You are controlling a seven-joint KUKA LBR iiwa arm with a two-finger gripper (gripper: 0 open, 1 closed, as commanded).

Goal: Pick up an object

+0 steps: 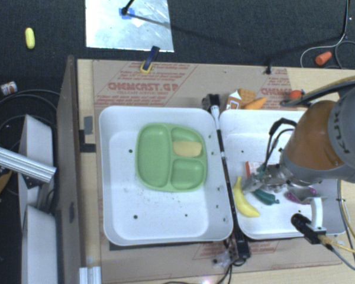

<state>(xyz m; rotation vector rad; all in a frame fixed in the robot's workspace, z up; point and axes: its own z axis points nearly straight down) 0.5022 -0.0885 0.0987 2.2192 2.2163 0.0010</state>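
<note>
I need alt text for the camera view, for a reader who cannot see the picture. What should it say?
A grey and orange robot arm reaches into the right white bin, its gripper low beside a yellow banana and a teal object. The left white bin holds a green divided tray with a pale yellow item in one compartment.

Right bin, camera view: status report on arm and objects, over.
Tool low in right bin, finger state unclear. Banana and teal object lie beside it, nothing seen held. Green divided plate in left bin.
</note>
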